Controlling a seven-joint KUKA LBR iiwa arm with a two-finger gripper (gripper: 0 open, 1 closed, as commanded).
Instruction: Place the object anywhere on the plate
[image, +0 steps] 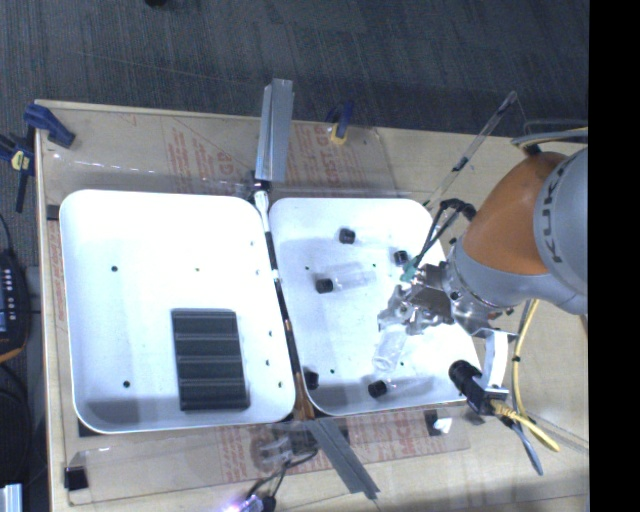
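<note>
Claw (398, 318) low in right bin (300, 300), grip unclear; dark ridged plate (209, 358) well apart leftward in left bin (90, 300).

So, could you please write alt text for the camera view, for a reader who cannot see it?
A grey and orange robot arm reaches from the right into the right white bin, its gripper low over a clear, hard-to-see object near small black pieces. The left white bin holds a dark ribbed rectangular plate near its front edge.

Bench (420, 150); two white bins (150, 230) side by side
</note>
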